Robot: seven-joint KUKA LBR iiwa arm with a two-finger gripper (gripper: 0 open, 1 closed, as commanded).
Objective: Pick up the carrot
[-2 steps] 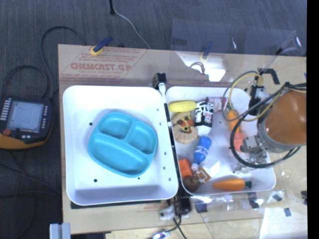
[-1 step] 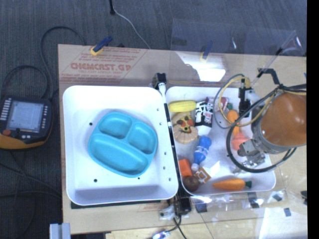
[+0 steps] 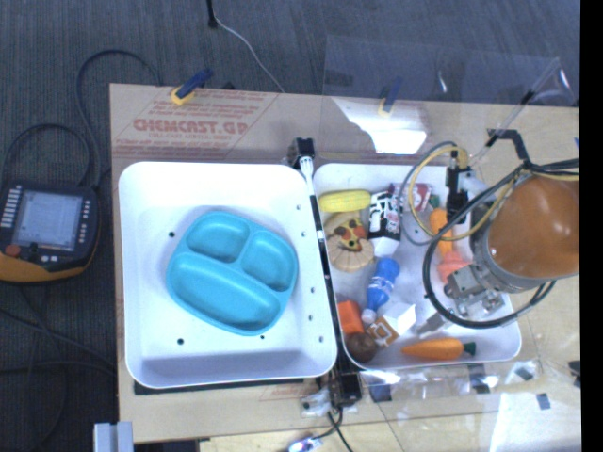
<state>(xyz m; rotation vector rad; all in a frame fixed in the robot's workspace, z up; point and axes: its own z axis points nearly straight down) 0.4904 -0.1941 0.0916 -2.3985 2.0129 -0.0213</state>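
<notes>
Carrot [image 3: 434, 349] lies flat along the right bin's [image 3: 499, 347] near wall, green tip pointing right. Tool [image 3: 435, 322] hangs just above it, largely masked by the arm [image 3: 528, 234] and looping cables; cannot tell its state. Blue tray [image 3: 233, 269] in left bin [image 3: 141, 252].

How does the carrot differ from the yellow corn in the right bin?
The carrot is orange with a dark green tip; the corn is plain yellow. The carrot lies along the bin's near edge, beside the gripper; the corn lies at the far end. The carrot tapers; the corn looks blunter and stubbier. Both lie flat, roughly crosswise in the right bin.
</notes>
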